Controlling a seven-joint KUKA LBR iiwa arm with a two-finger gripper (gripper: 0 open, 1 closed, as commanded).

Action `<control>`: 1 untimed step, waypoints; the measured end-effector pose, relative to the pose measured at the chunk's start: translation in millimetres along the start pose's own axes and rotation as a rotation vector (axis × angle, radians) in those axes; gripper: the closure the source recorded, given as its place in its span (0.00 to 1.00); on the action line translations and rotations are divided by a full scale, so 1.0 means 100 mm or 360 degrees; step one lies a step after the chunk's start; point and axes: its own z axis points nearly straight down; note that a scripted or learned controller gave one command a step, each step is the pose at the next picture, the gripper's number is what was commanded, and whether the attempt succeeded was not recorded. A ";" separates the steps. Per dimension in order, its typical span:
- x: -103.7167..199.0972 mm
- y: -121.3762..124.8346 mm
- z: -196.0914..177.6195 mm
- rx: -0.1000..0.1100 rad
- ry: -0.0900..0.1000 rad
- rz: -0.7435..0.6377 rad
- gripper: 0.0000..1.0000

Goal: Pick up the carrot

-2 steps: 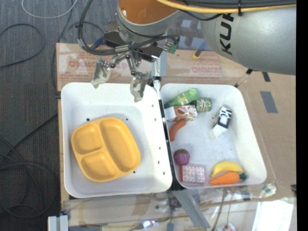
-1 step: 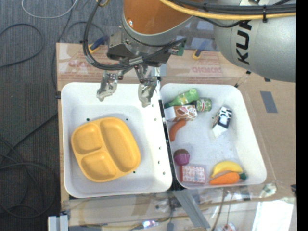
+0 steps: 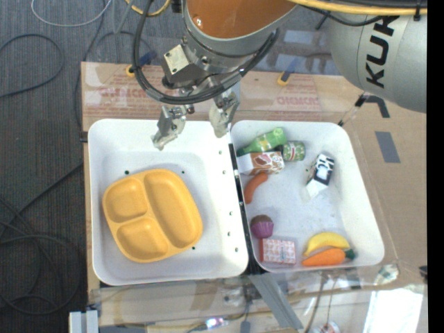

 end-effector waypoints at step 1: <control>-0.23 0.18 0.07 -0.0005 -0.0001 -0.0430 0.00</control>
